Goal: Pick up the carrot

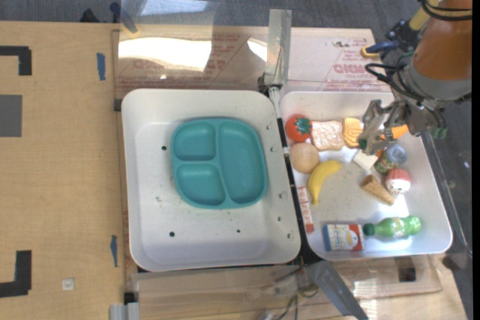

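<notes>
Pincer (377, 133) grips carrot (396, 131) above crowding corn (352, 132), bread (327, 135).

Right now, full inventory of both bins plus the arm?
left bin: 1, white, left half of bench
divided plate: 1, teal, middle of left bin
right bin: 1, white, right half of bench
tomato: 1, red, right bin's far-left corner
bread slice: 1, tan, right of tomato
bun: 1, light brown, below tomato
banana: 1, yellow, centre-left of right bin
carrot: 1, orange, at the gripper
wedge: 1, tan, right of banana
carton: 1, orange and white, near edge
bottle: 1, green, right of carton
arm: 1, grey with orange band, over right bin
gripper: 1, grey, low in the far part of right bin
</notes>
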Controlling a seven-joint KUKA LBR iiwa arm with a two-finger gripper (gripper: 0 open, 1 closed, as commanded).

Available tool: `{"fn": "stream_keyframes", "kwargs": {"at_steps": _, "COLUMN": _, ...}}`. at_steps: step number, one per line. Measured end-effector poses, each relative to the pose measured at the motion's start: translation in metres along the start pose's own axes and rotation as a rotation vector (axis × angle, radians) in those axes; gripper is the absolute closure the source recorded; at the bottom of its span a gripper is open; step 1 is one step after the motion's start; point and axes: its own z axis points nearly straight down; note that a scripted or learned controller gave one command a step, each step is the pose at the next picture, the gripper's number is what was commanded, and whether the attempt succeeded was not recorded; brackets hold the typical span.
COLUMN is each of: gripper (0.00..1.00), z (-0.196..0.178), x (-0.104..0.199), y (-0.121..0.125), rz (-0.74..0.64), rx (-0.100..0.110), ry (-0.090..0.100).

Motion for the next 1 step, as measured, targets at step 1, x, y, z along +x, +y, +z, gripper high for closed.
{"fn": "stream_keyframes", "kwargs": {"at_steps": 1, "gripper": 1.00, "z": -0.0214, "x": -0.0061, "y": -0.0008, "rz": 0.000, "rx": 0.008, "ry": -0.024}}
